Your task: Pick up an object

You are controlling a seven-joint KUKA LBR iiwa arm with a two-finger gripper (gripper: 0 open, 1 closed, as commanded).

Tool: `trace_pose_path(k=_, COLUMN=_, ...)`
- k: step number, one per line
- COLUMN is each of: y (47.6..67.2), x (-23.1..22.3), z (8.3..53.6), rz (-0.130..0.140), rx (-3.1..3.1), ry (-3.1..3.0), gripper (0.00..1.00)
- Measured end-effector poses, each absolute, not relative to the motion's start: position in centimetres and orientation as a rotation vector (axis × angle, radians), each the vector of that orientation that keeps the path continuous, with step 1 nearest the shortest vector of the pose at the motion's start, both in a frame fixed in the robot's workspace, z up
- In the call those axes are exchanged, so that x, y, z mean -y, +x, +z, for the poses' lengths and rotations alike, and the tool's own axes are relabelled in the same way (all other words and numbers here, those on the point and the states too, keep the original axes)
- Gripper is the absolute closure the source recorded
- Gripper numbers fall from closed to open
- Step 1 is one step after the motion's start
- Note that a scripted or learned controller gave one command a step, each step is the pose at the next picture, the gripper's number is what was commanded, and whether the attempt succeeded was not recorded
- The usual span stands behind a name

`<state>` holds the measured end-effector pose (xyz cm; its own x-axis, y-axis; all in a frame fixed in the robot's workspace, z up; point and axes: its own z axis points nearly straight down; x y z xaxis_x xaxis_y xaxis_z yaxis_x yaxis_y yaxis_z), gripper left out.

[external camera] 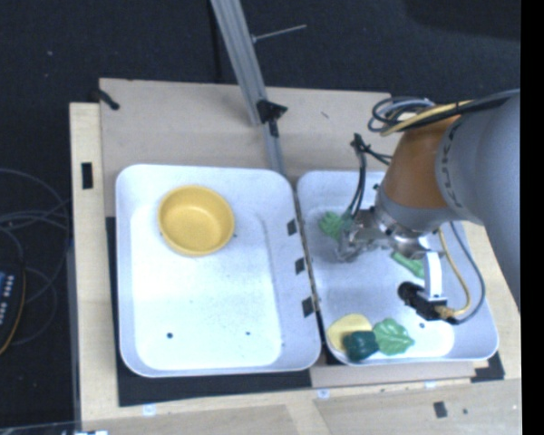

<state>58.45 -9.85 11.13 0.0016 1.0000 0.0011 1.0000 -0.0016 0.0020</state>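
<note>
— What's over on the left?

— A round yellow plastic bowl [197, 220] sits upright in the left shallow white bin [208, 333], toward its far corner, alone there.

— And the other side?

— In the right white bin [471, 347], at the near edge, a pale yellow rounded piece [346, 323], a dark teal block [360, 343] and a light green leaf-shaped toy [393, 336] lie bunched together, touching. Farther back a small green soft-looking object [332, 224] lies just left of the two-finger gripper [348, 245].

— Has it caught that?

— I can't tell; the grey arm with its orange band [415, 166] and hanging cables crowd the spot, and another green scrap [408, 264] peeks out beneath the wrist, partly hidden.
</note>
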Motion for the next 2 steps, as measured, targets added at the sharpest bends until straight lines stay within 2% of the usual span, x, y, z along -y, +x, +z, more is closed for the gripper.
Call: trace_pose_path(k=2, y=58.9, x=10.2, z=20.7, rz=0.006, rx=-2.219, ry=2.219, gripper=1.0)
